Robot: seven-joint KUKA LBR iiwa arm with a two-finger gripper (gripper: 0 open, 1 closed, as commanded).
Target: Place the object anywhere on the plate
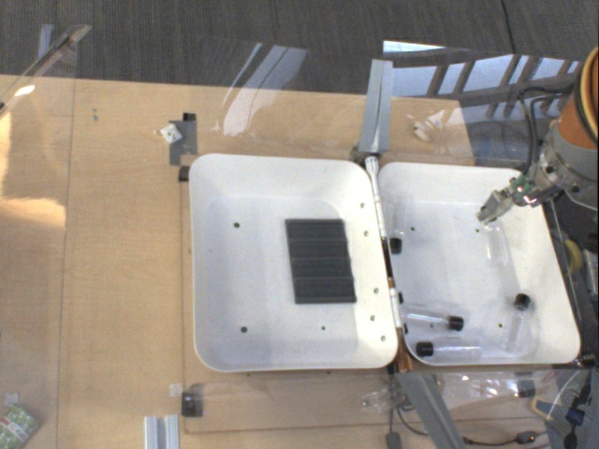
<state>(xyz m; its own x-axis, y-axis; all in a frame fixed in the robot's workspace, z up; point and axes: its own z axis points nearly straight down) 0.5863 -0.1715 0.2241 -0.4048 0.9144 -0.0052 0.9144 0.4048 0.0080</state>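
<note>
The plate [320,260] is a dark grey ribbed rectangle lying flat in the middle of the left bin [225,279]. Several clear tubes with black caps lie in the right bin [440,195]. One tube [438,322] and another [449,351] lie near the front wall, a third [518,318] at the front right. A further tube [495,243] lies just below my gripper [490,210], which hangs over the right bin's far right part, tilted down to the left. Nothing shows in its grasp.
A small tube [394,236] rests against the right bin's left wall, beside the ridge between the bins. A grey metal post [377,106] stands behind that ridge. Cables and the arm [571,148] crowd the right edge.
</note>
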